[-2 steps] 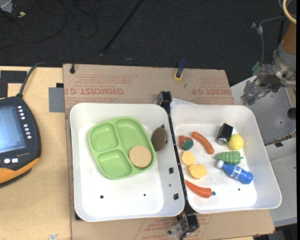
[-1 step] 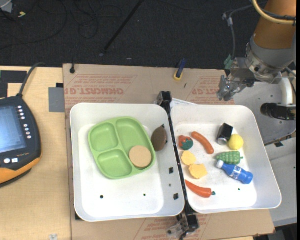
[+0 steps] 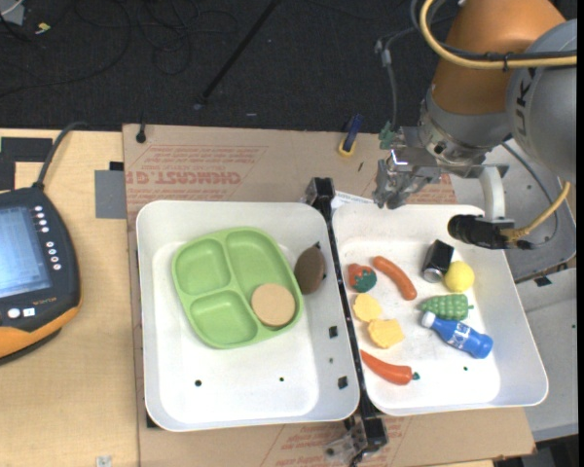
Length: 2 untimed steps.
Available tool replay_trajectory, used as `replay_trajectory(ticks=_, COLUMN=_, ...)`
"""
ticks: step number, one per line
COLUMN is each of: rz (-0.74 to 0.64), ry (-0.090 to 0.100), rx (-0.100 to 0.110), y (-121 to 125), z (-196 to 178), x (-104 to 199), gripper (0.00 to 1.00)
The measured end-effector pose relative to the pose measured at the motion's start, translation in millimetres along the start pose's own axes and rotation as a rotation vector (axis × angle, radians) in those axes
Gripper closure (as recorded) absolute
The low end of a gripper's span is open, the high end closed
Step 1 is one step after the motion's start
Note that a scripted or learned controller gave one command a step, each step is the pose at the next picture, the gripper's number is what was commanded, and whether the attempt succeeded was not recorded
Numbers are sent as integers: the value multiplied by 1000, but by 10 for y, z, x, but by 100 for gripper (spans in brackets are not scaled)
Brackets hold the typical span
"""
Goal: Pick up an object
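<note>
The gripper (image 3: 401,185) hangs above the far rim of the right bin (image 3: 526,377); I cannot tell its spread. Inside that bin, near its middle, lies a sausage (image 3: 396,276) beside a lemon (image 3: 458,276).

Even overhead light — bins (image 3: 175,397) bright, background dark, slightly soft focus.

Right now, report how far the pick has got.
Done: nothing lifted. In hand: the gripper hangs at the right bin's far edge, nothing visible between its fingers. Left: descend and grab an item, such as the sausage or lemon.
</note>
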<state>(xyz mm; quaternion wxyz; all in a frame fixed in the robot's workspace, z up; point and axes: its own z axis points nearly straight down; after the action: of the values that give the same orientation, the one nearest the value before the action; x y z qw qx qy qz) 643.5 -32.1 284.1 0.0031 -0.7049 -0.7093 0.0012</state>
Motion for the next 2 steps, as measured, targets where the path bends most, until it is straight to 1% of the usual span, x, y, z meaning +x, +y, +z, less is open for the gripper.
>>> replay_trajectory(ticks=1, rz=-4, ry=1, rx=-9, y=9, z=-550, x=941, gripper=100)
replay_trajectory(ticks=2, rz=9, ry=-2, rx=-8, y=-612, z=-1179, x=728, gripper=100)
